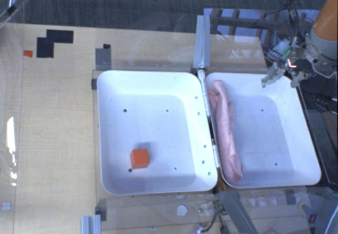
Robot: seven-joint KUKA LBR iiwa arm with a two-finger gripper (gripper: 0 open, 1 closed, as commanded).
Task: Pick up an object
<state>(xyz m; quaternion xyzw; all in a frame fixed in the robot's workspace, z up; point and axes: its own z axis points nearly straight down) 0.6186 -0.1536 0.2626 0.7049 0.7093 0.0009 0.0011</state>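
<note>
End effector [281, 75] at far rim — pink cloth [226, 131] well apart

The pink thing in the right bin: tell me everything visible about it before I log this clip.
The pink object is long, soft-looking and limp, pale pink, like rolled cloth or a plush tube, with folds along its length. It lies flat in the right bin, stretched along that bin's left wall from near the top corner down to the bottom corner, where its end looks rounded and thicker. It rests on the bin floor and leans against the wall. The pincer is apart from it, over the bin's upper right edge.
</note>
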